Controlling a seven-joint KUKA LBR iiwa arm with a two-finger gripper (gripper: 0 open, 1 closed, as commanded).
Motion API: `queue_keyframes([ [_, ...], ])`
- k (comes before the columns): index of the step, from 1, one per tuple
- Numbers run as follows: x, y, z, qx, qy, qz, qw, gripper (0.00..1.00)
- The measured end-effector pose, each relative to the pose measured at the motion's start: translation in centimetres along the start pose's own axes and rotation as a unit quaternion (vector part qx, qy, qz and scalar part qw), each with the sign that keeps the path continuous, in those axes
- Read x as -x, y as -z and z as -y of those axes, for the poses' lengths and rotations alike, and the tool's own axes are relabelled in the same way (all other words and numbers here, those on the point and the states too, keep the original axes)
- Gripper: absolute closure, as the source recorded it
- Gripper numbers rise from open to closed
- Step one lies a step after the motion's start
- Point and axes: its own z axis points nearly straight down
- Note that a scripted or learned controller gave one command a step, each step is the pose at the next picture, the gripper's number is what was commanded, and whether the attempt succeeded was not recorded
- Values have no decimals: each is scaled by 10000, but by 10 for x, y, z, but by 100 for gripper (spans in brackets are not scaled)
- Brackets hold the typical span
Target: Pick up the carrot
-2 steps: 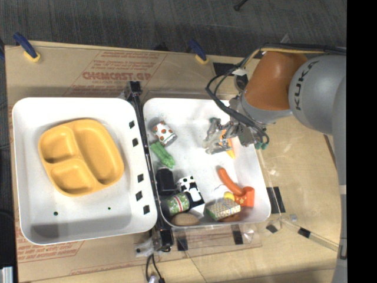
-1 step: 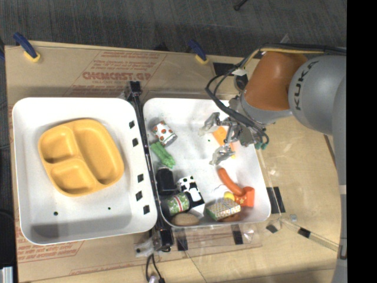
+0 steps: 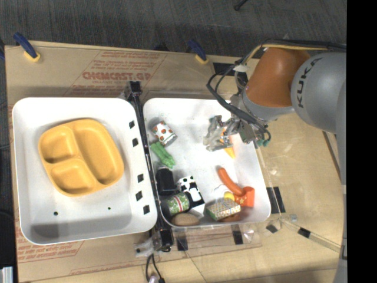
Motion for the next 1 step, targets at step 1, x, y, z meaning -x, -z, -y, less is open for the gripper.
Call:
queue_keyframes([
  [1, -41, -3, -1, 55, 1614, -82, 9868, 100],
])
